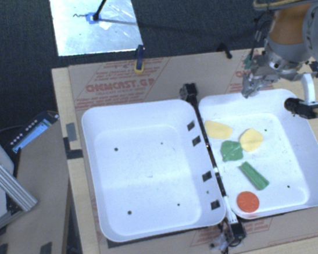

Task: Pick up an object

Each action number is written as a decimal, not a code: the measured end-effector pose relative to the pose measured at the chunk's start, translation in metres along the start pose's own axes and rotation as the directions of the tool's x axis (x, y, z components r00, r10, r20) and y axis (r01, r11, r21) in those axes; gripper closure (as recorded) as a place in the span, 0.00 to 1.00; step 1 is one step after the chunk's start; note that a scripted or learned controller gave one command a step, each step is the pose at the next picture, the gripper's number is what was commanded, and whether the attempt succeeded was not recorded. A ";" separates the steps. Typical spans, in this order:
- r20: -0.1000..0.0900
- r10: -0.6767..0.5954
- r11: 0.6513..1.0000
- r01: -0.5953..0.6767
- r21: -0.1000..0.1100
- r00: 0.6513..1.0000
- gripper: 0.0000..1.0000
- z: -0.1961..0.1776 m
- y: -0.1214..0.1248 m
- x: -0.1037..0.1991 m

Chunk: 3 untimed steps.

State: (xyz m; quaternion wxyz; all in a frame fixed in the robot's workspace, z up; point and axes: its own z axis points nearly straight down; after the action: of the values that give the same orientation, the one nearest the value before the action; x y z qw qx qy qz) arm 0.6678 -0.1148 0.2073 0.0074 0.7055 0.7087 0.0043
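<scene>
Two smooth white plastic bins sit on a brown cardboard sheet [117,79] printed "CHEMCAST GP" in red. The right bin [312,154] holds a flat yellow oval [218,128], a crinkled green leaf [231,150], a yellow wedge [252,139], a green stick [253,175] and an orange disc [248,201]. The gripper [251,88] hangs over that bin's far rim, holding nothing; how wide it stands I cannot tell.

The left bin [147,166] offers open floor; five items crowd the right bin [305,161] from its nine to six o'clock.
</scene>
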 end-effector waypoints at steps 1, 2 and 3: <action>-0.005 -0.004 1.000 0.004 0.012 1.000 1.00 -0.016 0.002 0.048; -0.008 -0.008 1.000 0.008 0.010 1.000 1.00 -0.091 -0.060 0.139; -0.007 -0.003 1.000 0.003 0.001 1.000 1.00 -0.223 -0.090 0.146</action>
State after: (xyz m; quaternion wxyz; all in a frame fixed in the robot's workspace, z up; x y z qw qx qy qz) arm 0.5731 0.0321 0.4277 0.0047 0.7045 0.7097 0.0063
